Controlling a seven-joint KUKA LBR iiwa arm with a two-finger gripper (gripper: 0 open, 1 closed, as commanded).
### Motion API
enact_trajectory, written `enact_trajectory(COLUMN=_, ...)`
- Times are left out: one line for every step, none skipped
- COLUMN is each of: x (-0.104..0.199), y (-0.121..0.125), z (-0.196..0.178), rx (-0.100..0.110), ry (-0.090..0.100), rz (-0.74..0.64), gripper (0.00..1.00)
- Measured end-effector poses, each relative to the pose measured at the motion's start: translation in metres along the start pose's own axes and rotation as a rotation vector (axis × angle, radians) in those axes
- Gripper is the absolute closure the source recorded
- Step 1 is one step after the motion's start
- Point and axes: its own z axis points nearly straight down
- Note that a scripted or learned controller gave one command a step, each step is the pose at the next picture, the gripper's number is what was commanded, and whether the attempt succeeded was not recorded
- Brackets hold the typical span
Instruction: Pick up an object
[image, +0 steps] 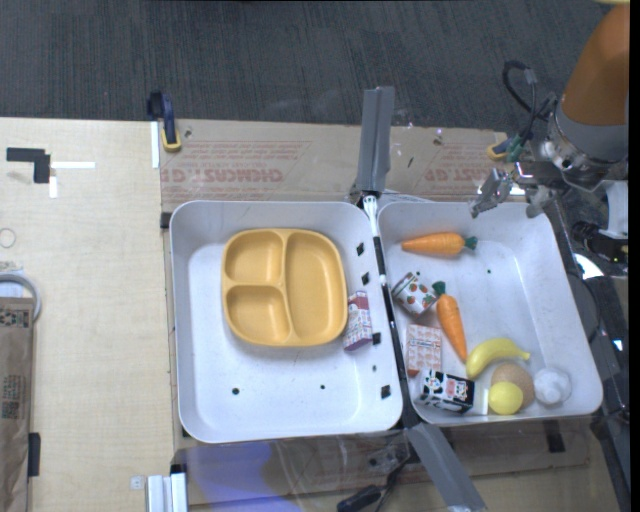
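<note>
Hovering over the right bin's far right corner, gripper carries nothing; can't tell its state. Objects cluster along that bin's near side: two carrots, banana, lemon. Bare floor mid-bin. Yellow plate fills left bin.

A single fixed camera looks down at a slant from above the bench, far enough to take in both white bins: the left bin and right bin, with the far edge uppermost.
</note>
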Motion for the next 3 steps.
enact_trajectory(x=0.039, y=-0.048, z=0.13, rx=-0.004, ry=-0.005, rz=-0.259, gripper=0.0)
enact_trajectory(x=0.034, y=-0.094, z=0.144, rx=-0.006, ry=-0.008, rz=-0.346, gripper=0.0)
enact_trajectory(x=0.034, y=-0.094, z=0.135, rx=-0.006, ry=-0.004, rz=-0.343, gripper=1.0)
